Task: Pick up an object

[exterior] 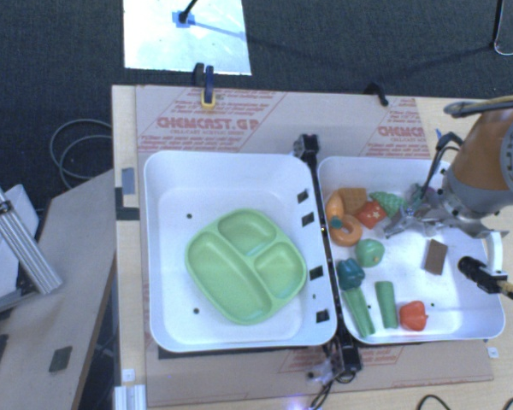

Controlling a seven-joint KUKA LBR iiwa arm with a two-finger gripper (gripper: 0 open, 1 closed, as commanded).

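My gripper hangs low over the middle of the right bin, reaching in from the right. Just left of it lie a red toy and a dark green leafy toy; I cannot tell whether it touches either. An orange ring and an orange block sit further left. A light green round toy lies below the gripper, and a brown block lies to its lower right.
In the right bin's front part lie a teal toy, two green sticks and a red-orange pepper. The left bin holds a green divided plate. A black divider separates the bins.
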